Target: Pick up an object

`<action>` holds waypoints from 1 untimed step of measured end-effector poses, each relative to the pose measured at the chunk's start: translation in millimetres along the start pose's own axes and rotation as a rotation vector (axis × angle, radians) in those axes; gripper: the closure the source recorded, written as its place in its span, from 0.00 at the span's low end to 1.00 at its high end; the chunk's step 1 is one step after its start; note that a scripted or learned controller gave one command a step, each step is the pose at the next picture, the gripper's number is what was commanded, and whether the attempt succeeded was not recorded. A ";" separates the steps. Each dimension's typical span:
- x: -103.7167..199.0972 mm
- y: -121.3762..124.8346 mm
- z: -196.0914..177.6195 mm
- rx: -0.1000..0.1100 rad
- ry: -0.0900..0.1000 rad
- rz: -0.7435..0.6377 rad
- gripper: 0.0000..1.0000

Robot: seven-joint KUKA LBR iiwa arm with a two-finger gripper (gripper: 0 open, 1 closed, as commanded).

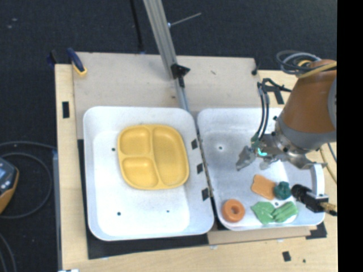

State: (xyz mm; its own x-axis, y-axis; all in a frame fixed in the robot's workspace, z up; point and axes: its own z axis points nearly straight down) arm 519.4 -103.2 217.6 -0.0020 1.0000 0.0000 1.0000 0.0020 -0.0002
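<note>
The right bin [227, 130] holds several small objects near its front right corner. An orange ring [233, 210] lies at the front edge. A flat orange block [262, 186] rests beside a dark green round piece [282, 190]. In front of them is a light green lumpy object [274, 212]. My gripper [256, 162] hovers over the middle right of this bin, just behind the orange block. Its fingers [244, 159] are spread open with nothing between them.
A yellow divided plate [153, 156] lies in the left bin [102, 208]. A metal post [160, 33] rises behind the bins, at the seam between them. Cables [264, 103] hang beside the arm over the right bin's back edge.
</note>
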 end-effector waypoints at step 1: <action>0.0 0.5 -0.5 -0.001 0.000 0.000 0.00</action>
State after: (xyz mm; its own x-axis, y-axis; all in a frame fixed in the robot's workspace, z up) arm 519.9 -103.2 218.1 -0.0022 1.0000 -0.0002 1.0000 0.0022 0.0013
